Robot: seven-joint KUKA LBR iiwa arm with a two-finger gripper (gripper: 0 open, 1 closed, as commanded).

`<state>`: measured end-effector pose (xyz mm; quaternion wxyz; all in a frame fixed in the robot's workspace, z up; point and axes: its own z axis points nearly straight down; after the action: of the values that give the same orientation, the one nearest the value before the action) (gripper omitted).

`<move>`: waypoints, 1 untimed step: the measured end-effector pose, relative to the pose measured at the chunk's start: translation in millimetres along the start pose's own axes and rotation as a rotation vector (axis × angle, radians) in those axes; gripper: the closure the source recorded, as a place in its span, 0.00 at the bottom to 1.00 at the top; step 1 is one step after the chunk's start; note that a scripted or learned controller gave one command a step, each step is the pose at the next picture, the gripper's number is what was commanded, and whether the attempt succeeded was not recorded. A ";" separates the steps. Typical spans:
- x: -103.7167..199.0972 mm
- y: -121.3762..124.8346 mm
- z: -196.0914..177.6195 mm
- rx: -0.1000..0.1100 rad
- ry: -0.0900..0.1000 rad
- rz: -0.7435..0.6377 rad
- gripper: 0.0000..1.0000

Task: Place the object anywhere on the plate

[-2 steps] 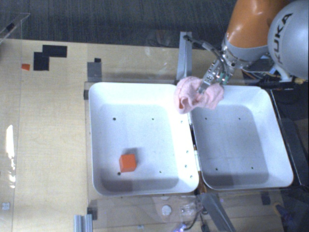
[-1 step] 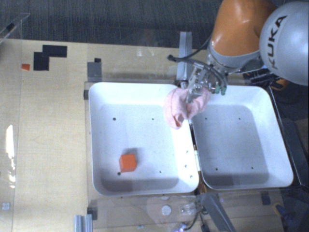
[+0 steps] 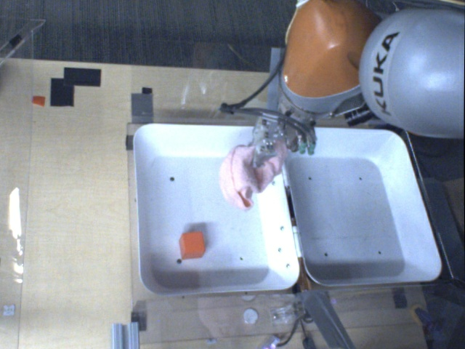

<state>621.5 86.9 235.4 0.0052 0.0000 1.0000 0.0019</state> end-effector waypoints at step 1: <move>16.9 48.4 7.4 0.000 0.001 -0.002 1.00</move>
<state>604.6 135.3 228.0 0.0046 -0.0010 1.0000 0.0020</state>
